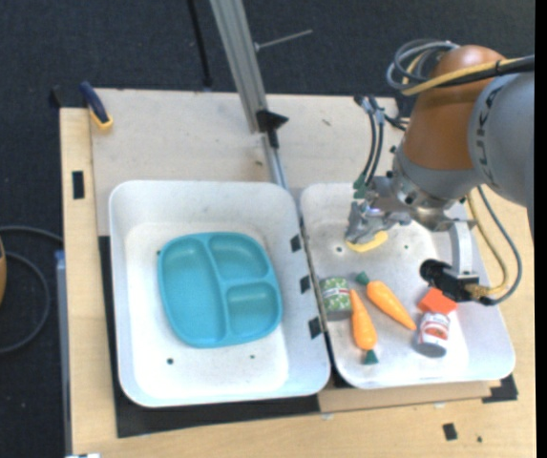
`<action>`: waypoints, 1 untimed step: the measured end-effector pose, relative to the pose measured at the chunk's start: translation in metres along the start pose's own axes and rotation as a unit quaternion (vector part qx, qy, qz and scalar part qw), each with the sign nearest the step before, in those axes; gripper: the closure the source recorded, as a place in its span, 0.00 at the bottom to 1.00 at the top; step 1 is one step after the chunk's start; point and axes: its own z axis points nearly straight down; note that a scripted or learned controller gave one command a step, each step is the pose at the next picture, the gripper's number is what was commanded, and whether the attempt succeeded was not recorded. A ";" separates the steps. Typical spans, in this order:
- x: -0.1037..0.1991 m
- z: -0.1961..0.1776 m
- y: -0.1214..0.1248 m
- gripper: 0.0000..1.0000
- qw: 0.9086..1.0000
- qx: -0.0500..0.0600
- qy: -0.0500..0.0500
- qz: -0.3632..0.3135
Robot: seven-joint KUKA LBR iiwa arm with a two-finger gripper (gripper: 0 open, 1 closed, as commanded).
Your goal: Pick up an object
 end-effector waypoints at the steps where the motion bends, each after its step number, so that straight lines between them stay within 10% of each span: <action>1: 0.047 -0.010 -0.001 1.00 1.000 -0.001 0.001 -0.001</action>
